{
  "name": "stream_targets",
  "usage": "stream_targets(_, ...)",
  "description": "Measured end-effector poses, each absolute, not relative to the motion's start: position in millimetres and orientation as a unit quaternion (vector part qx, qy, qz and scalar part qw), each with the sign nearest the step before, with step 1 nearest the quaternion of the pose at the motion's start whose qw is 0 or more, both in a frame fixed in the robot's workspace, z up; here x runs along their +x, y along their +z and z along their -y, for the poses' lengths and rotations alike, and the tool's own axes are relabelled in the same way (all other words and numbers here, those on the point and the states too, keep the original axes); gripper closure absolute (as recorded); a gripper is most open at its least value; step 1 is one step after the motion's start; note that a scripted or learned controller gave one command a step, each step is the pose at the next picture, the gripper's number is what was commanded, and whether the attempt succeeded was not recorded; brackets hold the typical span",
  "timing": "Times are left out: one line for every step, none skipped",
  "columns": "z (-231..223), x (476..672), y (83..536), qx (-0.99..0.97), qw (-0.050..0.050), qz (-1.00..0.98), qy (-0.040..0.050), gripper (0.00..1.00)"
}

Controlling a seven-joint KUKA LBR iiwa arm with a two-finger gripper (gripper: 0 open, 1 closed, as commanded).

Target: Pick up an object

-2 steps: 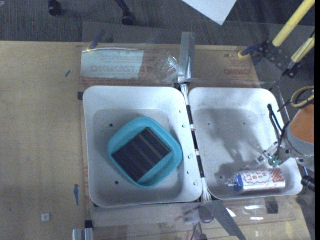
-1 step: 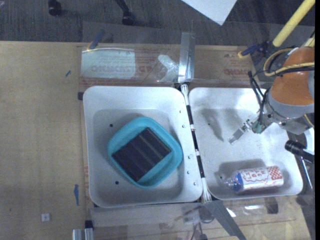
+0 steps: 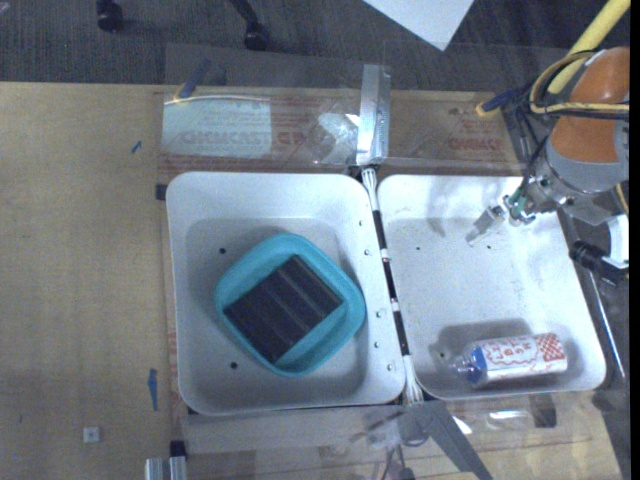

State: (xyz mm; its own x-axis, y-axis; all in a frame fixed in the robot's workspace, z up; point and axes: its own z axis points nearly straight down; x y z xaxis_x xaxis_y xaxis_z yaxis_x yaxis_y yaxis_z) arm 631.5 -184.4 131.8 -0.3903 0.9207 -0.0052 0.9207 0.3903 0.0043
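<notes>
A teal square container with a dark ribbed block inside lies tilted in the left bin. A small clear bottle with a red-and-white label lies on its side near the front of the right bin. My gripper hangs over the far right part of the right bin, well behind the bottle, with nothing seen between its fingers. The arm's orange band is at the right edge.
A metal divider bracket stands behind the seam between the bins. A taped clear sheet lies behind the left bin. Cables loop beside the arm. The wooden bench stretches to the left.
</notes>
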Motion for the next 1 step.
stream_targets(198.7, 560.5, 116.6, 0.471, 0.001, -0.882, 0.0001, 0.00)
